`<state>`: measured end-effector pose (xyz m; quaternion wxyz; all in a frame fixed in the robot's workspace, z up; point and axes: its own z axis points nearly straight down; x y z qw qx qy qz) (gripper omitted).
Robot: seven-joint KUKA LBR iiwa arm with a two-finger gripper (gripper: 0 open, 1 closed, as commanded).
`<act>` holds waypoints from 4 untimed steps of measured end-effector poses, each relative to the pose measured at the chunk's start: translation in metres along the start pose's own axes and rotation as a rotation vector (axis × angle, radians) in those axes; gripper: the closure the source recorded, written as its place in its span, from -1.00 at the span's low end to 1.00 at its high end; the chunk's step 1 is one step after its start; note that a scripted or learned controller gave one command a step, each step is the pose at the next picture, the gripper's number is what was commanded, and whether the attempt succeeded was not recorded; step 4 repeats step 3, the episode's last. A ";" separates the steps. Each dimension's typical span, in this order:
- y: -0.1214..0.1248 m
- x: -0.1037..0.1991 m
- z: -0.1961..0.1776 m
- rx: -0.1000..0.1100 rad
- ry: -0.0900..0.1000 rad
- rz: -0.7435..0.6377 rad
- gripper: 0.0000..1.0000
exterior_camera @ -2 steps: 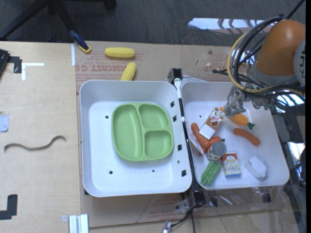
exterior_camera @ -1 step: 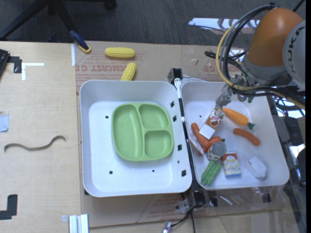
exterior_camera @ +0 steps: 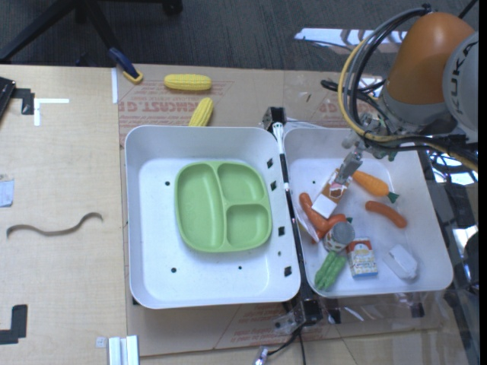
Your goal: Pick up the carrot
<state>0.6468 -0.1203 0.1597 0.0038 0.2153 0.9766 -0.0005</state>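
A: Where is the carrot?

B: The carrot (exterior_camera: 372, 183) lies in the right bin (exterior_camera: 426, 204), toward its upper right part, orange with a green tip pointing right.

A: Where is the gripper?

B: The gripper (exterior_camera: 349, 166) hangs just left of the carrot, tilted, beneath the grey arm's orange band (exterior_camera: 430, 55). I cannot tell whether it is released or clenched, and the carrot sits beside it, not in its grasp.

A: What else is in that bin?

B: Just below the gripper is a small brown and white carton (exterior_camera: 332, 196). A sausage (exterior_camera: 386, 214) lies below the carrot. Lower left are a red pepper (exterior_camera: 319, 219), a small grey-lidded jar (exterior_camera: 339, 235), a green vegetable (exterior_camera: 329, 271) and a little printed box (exterior_camera: 363, 258). A white object (exterior_camera: 400, 261) rests at the lower right.

A: And the other bin?

B: The left bin (exterior_camera: 152, 265) holds a green divided plate (exterior_camera: 224, 205). Above it, on the bench, lie two yellow corn cobs (exterior_camera: 194, 97).
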 end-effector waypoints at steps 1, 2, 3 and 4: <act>-0.042 0.024 0.065 0.000 0.001 0.094 -1.00; -0.091 -0.029 0.066 0.001 0.001 0.059 -1.00; -0.090 -0.031 0.055 0.002 -0.007 0.055 1.00; -0.090 -0.031 0.055 0.002 -0.007 0.055 1.00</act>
